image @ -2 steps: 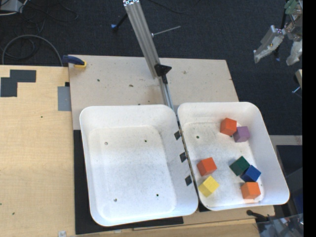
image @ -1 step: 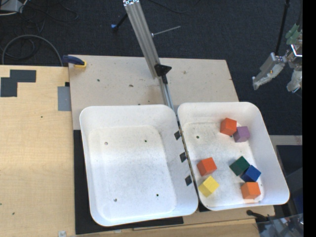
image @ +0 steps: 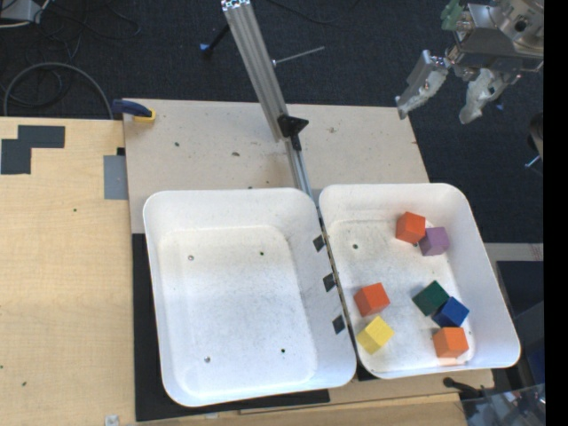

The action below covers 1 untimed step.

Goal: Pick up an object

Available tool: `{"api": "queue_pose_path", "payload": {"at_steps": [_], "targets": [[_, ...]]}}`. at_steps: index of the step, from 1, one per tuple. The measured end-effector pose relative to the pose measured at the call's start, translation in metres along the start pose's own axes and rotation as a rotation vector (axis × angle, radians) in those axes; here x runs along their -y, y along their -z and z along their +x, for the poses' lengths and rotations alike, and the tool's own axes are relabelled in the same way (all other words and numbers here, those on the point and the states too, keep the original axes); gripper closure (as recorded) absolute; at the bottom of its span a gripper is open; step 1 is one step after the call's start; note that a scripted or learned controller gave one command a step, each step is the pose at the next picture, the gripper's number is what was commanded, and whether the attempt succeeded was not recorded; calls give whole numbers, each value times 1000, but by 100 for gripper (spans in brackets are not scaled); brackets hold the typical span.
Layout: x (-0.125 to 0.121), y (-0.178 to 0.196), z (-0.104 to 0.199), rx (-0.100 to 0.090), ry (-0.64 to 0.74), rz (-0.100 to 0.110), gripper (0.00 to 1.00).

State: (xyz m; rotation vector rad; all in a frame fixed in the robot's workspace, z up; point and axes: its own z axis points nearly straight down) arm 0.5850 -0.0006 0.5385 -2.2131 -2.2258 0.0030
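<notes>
My gripper (image: 446,98) hangs high at the top right, beyond the far edge of the right bin (image: 484,238), with its two fingers spread apart and nothing between them. Several small cubes lie in the right bin: an orange one (image: 410,227) touching a purple one (image: 434,240) near the back, a red-orange one (image: 372,298) and a yellow one (image: 375,335) toward the left side, a dark green one (image: 430,297) next to a blue one (image: 453,312), and another orange one (image: 450,342) at the front right.
The left bin (image: 169,211) sits beside the right one, with black clips along the shared edge. A slanted aluminium bar (image: 259,65) rises from the bench behind the bins. A blue-and-yellow clamp (image: 133,110) sits at the bench's far left corner.
</notes>
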Motion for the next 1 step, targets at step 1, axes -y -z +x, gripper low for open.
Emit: {"api": "queue_pose_path", "payload": {"at_steps": [1], "targets": [[1, 11, -2, 2, -1, 1, 100]]}}
